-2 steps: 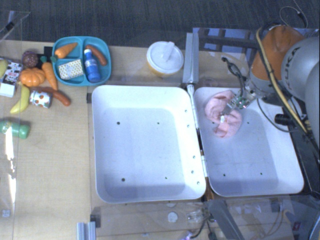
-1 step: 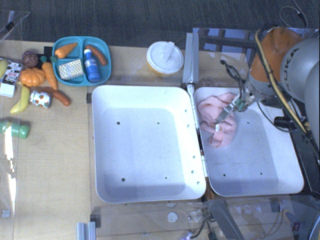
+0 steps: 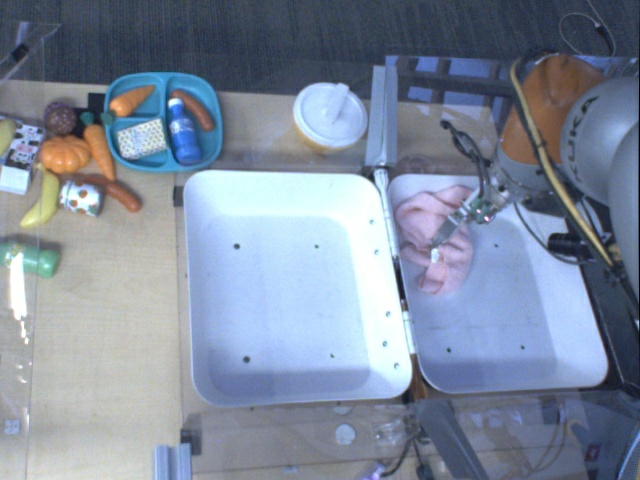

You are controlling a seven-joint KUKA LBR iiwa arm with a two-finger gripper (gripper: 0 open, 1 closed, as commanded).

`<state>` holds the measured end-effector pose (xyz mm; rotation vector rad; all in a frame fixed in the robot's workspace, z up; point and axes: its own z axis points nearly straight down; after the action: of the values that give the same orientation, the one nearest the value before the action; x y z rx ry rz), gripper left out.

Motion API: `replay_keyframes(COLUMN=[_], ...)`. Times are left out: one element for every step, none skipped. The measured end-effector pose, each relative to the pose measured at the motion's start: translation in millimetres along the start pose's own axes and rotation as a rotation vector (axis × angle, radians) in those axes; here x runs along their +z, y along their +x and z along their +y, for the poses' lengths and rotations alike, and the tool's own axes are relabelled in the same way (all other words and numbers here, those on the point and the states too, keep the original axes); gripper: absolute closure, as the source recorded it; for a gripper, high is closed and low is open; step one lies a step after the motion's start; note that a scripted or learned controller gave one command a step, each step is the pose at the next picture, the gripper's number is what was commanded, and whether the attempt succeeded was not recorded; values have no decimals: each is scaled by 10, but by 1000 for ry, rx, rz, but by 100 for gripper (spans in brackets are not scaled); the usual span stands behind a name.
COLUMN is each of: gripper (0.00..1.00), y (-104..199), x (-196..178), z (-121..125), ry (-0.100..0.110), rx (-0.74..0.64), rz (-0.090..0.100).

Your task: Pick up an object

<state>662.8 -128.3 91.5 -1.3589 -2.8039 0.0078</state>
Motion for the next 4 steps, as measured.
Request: replay_keyframes(gripper=[0, 0, 0, 0], y=[495, 367, 139, 463], x=[21, 21, -259, 26], z=[-201, 98, 164, -661], ry=[-27, -24, -13, -29], rx=[55, 105, 201, 198], rz=[-29, -27, -16, -28])
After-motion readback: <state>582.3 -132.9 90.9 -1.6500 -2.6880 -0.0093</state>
